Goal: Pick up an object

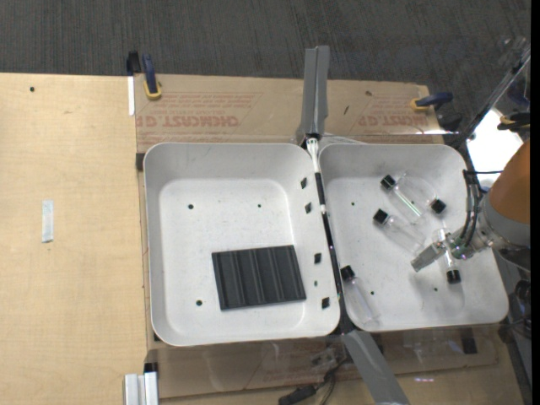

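Reaching in at the right of the frame, the tool (439, 251) sits low in the right bin (481, 306) among small clear vials (403, 197), its grip impossible to tell, and these look light, slippery, breakable, best pinched mid-body.

A robotics lab: clamped cardboard (278, 112) under two white bins (169, 163) on a plywood bench (67, 226).

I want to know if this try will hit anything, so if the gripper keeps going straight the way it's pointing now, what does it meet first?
The gripper points left and slightly down in the camera view, low over the right bin. Straight on, it looks likely to meet bare bin floor first; the black-capped vial sits above that line. Depth is hard to judge here.
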`<state>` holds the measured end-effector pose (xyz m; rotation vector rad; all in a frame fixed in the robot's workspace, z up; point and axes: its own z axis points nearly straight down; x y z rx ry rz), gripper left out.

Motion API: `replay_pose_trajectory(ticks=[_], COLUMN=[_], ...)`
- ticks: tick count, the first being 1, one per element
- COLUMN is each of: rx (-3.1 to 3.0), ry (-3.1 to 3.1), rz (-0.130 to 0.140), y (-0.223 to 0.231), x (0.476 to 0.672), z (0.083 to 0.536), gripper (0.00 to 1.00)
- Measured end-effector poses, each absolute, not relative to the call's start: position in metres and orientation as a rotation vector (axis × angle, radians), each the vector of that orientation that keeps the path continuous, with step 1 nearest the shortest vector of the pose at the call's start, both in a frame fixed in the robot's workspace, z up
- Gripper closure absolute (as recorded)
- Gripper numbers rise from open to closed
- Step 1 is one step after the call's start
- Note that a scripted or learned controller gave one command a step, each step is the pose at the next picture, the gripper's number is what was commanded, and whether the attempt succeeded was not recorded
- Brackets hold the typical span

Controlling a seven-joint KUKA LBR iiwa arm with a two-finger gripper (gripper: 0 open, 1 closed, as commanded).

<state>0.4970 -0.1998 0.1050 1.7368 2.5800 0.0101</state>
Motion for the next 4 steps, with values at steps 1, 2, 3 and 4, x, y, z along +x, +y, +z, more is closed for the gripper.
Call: replay_pose_trajectory(ticks=[1,2,3,4], rx=[1.738,1.760,1.760,1.775], ry=[2.578,2.601,2.601,2.587], rz=[0.013,0.000,0.000,0.013], y=[-0.199,-0.215,-0.215,-0.185], x=[0.498,0.488,0.488,0.501], z=[0.113,0.133,0.133,0.095], gripper=[1.00,1.00,0.00,0.00])
